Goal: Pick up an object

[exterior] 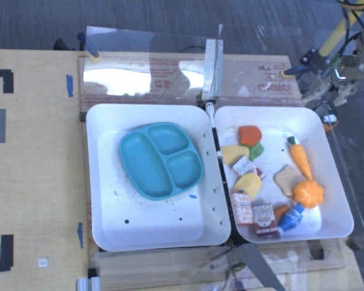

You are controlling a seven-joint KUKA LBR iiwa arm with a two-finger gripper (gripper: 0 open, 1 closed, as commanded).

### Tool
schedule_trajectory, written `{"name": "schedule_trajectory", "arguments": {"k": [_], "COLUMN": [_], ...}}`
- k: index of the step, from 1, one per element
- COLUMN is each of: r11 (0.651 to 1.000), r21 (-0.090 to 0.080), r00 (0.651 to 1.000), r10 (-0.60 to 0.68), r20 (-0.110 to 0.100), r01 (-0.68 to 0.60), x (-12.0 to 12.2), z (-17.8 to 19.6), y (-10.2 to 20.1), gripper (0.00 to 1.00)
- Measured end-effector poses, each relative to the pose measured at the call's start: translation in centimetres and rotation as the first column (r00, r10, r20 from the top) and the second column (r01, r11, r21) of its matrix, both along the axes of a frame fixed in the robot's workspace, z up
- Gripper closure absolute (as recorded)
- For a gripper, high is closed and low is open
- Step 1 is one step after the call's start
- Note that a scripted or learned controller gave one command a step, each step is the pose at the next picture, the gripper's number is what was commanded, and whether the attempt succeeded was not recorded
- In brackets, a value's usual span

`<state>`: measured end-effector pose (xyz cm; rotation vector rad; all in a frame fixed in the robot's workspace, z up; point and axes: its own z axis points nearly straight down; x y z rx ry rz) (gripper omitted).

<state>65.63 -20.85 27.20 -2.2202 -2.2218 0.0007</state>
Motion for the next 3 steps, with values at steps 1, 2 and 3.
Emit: {"name": "schedule_trajectory", "arguments": {"k": [1, 2, 3], "r11": [1.000, 1.000, 0.988], "r21": [-0.003, -0.003, 0.004], "r00": [1.000, 1.000, 0.987], "r10": [0.002, 0.002, 0.157], "r20": [0.005, 0.003, -0.009], "r01": [-0.002, -0.002, -0.157], "x": [0.1, 0.1, -1.5], "z": [1.2, 1.1, -9.3], "y": [0.0, 0.0, 0.5], "gripper": [1.00, 0.00, 0.00]}}
